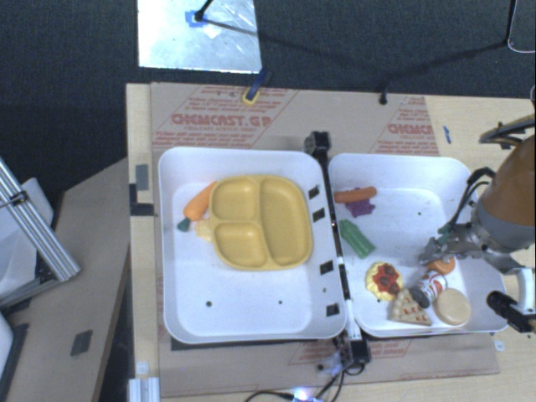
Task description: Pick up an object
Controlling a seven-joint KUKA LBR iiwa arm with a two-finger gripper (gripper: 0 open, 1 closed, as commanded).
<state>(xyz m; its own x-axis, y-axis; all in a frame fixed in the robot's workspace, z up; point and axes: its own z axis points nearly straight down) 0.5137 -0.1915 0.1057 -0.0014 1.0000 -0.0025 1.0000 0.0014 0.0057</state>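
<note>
My gripper (437,251) hangs low over the right bin (402,178), in its right half. Just below it lie a small orange piece (444,266) and a red-and-white can-like toy (432,287); whether the gripper touches either I cannot tell. Close by are a round pizza toy (383,280), a pizza slice (409,309) and a beige disc (453,307). Farther back in the same bin lie an orange hot dog (355,195), a purple piece (362,209) and a green piece (357,240).
The left bin (184,308) holds a yellow divided plate (255,222) with a carrot (198,201) at its left edge. A black ridge with clips (331,233) separates the bins. The grey and orange arm (511,203) covers the right bin's right side.
</note>
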